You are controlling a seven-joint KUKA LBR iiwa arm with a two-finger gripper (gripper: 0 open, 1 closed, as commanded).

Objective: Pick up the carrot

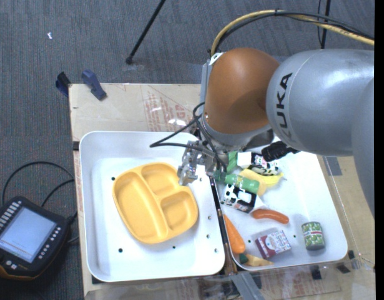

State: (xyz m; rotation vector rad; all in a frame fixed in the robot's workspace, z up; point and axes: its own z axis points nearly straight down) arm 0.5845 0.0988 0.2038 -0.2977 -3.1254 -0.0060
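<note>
Gripper (190, 165) hung over the right edge of the yellow divided plate (155, 202) in the left bin (92, 167). Fingers looked narrow, nothing between them. Carrot (234, 234) lay along the left edge of the right bin (332, 211), toward its front corner, untouched and well apart from the gripper. Sausage (270, 215), small carton (273, 242) and green can (313, 235) sat nearby on the right.

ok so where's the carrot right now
In the camera view the carrot lies in the right bin, along its left wall near the front, just left of the small red carton and below the sausage.
</note>
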